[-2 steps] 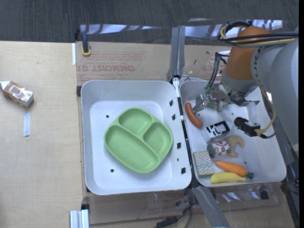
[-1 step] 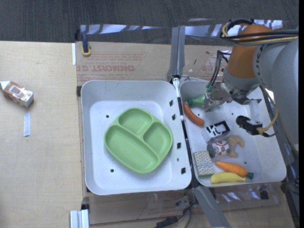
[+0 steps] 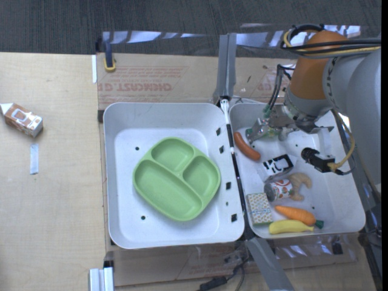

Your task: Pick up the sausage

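The sausage (image 3: 246, 146) is a small orange-red link lying at a slant near the left wall of the right bin (image 3: 339, 217). My gripper (image 3: 262, 130) hangs just up and to the right of it, at the end of the grey arm with its orange band (image 3: 309, 71). Nothing shows between the gripper and the sausage; they stand slightly apart.
The right bin also holds a black-and-white tag (image 3: 278, 163), a small can (image 3: 279, 190), a beige toy (image 3: 299, 183), a patterned box (image 3: 259, 208), a carrot (image 3: 295, 214) and a banana (image 3: 290, 227). A green divided plate (image 3: 176, 179) lies in the left bin (image 3: 121, 223).
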`<state>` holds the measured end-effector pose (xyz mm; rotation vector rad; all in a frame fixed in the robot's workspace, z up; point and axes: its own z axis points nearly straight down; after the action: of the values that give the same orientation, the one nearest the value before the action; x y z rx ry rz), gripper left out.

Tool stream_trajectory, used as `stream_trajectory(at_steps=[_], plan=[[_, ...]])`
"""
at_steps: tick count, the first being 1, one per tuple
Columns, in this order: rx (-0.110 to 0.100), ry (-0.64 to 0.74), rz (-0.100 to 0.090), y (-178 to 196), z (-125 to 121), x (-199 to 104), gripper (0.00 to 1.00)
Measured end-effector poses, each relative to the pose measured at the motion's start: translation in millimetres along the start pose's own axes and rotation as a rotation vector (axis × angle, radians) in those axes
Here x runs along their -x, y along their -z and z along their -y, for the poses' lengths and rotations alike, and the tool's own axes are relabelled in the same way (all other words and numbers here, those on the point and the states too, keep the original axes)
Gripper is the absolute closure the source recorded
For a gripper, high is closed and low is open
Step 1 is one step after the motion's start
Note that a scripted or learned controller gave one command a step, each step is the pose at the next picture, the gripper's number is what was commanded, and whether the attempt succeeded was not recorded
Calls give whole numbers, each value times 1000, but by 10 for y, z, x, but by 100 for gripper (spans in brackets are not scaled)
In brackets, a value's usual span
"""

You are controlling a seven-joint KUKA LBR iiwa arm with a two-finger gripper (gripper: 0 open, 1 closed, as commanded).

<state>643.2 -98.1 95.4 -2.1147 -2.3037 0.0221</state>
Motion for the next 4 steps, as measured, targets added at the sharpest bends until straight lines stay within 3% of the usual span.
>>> stream_trajectory(at_steps=[1, 2, 3, 4], plan=[[5, 89, 1, -62, 40, 6, 0], [11, 88, 3, 34, 31, 15, 100], [6, 87, 1, 23, 43, 12, 0], [18, -20, 0, -49, 381, -27, 0]])
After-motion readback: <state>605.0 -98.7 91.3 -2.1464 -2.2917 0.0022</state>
